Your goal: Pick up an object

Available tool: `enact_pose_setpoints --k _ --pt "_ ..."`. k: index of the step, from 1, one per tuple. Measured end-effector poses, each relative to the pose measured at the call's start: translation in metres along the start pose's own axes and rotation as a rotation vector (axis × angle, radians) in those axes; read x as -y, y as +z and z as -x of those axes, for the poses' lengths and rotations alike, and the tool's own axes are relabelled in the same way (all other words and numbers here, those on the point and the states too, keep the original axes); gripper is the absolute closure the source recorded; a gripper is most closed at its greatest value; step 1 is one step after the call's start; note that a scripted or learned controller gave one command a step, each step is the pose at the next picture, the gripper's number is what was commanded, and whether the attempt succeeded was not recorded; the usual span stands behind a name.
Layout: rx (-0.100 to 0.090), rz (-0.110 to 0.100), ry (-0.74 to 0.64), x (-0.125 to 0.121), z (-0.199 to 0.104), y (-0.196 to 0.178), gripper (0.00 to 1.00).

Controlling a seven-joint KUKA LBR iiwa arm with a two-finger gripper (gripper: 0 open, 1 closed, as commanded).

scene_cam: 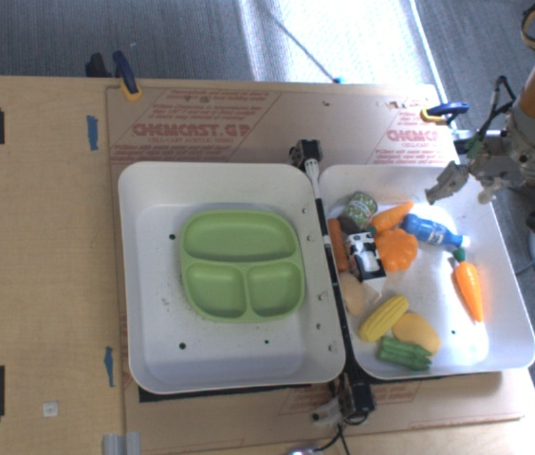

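gripper (464, 184) hovers over right bin (505, 254) top edge, fingers apart, holding nothing. target the blue bottle (433, 230) just below: drop straight down, straddle its body, avoid the carrot (469, 289).

Red print "CHEMCAST GP" on the brown protective sheet (249, 121) under the bins, upper middle of frame, appears upside down. Same red print repeats at upper right of the sheet, partly readable as "CHEMCAST". Smaller lines beneath both too blurred to read.
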State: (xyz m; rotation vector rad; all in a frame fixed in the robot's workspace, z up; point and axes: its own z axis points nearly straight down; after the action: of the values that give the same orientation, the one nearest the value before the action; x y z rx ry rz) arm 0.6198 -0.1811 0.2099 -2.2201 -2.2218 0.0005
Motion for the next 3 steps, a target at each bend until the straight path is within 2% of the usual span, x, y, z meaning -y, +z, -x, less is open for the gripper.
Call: enact_pose_setpoints --k 1,2,3 --pt "-0.011 0.003 -0.006 0.033 0.030 0.111 0.00" --pt "-0.018 0.012 -0.013 0.098 0.031 0.120 0.00" --pt "-0.017 0.016 -0.016 0.125 0.031 0.120 0.00"
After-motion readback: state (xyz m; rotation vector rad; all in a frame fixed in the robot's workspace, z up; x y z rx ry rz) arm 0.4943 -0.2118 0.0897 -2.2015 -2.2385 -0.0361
